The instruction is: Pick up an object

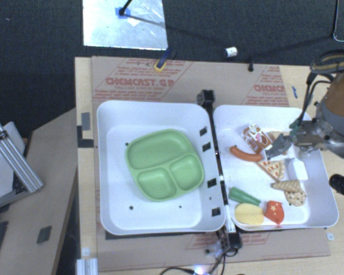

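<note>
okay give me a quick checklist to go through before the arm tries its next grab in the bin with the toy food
1. Gripper over the right bin: ok.
2. A target close to it: ok, the hot dog and pizza slice lie right beside it.
3. Nothing already held: cannot tell, the view is too blurred there.
4. Whether the jaws are open: cannot tell.
5. Food spread apart enough for a clean grab: not ok near the gripper, pieces crowd together.
6. Green divided plate out of the way in the left bin: ok.

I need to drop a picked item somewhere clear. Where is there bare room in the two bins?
Bare floor rings the green three-compartment plate in the left white bin. The right white bin is free along its far-left corner; toy food crowds its middle and near edge by the gripper.
</note>
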Robot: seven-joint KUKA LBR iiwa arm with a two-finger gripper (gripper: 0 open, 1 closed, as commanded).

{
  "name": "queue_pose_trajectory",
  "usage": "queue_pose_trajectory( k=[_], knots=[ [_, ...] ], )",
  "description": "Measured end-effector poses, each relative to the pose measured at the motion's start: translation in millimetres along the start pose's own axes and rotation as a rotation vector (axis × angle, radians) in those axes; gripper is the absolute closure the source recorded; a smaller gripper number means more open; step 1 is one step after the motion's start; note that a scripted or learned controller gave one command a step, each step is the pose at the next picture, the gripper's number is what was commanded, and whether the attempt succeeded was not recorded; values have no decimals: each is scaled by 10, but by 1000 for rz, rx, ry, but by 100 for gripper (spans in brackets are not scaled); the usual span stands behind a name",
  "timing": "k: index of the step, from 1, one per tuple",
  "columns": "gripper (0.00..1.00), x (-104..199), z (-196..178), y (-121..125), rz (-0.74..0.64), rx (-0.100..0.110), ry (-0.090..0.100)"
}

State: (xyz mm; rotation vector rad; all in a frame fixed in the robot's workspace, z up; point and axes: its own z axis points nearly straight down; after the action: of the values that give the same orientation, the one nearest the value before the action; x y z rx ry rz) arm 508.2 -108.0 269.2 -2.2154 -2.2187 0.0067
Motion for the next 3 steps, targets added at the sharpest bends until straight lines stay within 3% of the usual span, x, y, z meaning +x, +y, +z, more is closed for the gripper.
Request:
queue_pose_trajectory(
  k=[1, 3],
  knots=[
    [0, 1, -43, 16, -2, -10, -2],
    [0, 81, 848, 24, 0, -4, 0]
  ],
)
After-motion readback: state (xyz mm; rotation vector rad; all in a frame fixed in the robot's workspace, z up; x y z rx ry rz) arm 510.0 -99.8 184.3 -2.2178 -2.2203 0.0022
